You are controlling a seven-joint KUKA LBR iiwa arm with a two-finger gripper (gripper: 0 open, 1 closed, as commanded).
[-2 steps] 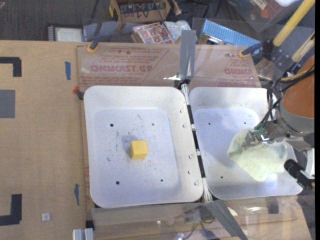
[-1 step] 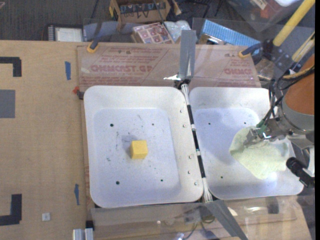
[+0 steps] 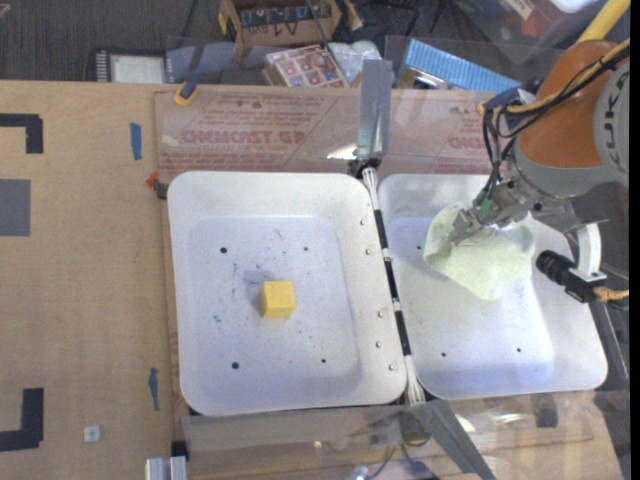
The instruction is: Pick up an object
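End effector (image 3: pixel 468 224) sits at upper-left edge of pale green cloth (image 3: pixel 482 258) in right bin (image 3: pixel 560 363); grip state: cannot tell. Your yellow block (image 3: pixel 278 299) lies well apart, left bin (image 3: pixel 200 208).

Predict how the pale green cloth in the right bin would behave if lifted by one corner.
The pale green cloth lies rumpled and uneven, so it is probably floppy and would drape. It looks thin, hence likely light. The gripper sits at its upper edge.

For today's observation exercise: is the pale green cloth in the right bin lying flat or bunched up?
Bunched up. The pale green cloth shows raised folds and an uneven outline, with the gripper at its upper edge in the right bin.
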